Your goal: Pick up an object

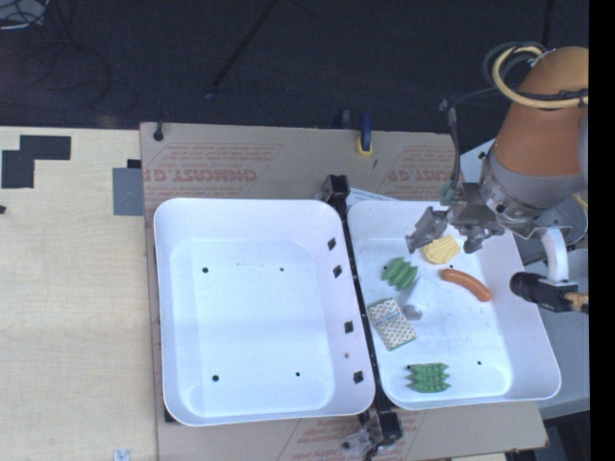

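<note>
Well, the pale wooden table [67, 296] carries a brown cardboard sheet [250, 161] with printed red lettering, and on that sit two shallow white plastic bins with rounded corners, side by side. The left bin [183, 229] has a smooth, glossy floor dotted with small dark holes. The right bin [538, 373] holds five small things. The grey arm [538, 152], with its broad orange band, reaches in over the right bin's far edge, and its metal hand [450, 227] hangs just above a yellow ridged piece [443, 251], fingers spread apart with nothing between them. Near the yellow piece lies one orange sausage-shaped toy [467, 283], smooth and slightly curved. There are two green bumpy pieces: one leafy-looking one [401, 274] towards the bin's middle, one longer pod-like one [428, 377] near the front wall. Between them rests one flat patterned pad [392, 323], speckled and roughly square.
</note>
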Robot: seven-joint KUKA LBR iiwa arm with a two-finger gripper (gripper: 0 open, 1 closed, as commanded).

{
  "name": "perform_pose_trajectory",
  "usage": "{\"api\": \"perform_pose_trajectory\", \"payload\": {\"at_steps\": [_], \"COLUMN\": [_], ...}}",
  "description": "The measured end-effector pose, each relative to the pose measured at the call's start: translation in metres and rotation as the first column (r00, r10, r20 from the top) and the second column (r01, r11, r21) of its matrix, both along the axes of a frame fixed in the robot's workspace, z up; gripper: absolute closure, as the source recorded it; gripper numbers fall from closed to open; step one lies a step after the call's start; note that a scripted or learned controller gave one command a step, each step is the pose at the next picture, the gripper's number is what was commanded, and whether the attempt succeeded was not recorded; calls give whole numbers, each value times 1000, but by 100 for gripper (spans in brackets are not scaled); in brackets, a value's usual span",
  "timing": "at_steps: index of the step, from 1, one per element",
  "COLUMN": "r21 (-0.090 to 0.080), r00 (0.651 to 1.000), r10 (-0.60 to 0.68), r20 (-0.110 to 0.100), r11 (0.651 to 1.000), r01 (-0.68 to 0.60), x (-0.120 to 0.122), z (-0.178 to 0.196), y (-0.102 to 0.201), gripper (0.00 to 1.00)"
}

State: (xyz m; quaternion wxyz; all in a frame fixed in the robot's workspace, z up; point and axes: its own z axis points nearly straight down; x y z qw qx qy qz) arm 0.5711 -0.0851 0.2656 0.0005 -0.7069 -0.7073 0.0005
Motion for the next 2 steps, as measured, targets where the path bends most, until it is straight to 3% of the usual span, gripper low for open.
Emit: {"api": "perform_pose_trajectory", "payload": {"at_steps": [1, 2], "r21": [-4, 4], "r00": [1000, 1000], "r10": [-3, 1], "r20": [18, -17], "r11": [1000, 1000], "r01": [3, 0], "x": [-55, -14], "z": [210, -17], "y": [-39, -37], "gripper": [0, 0]}}
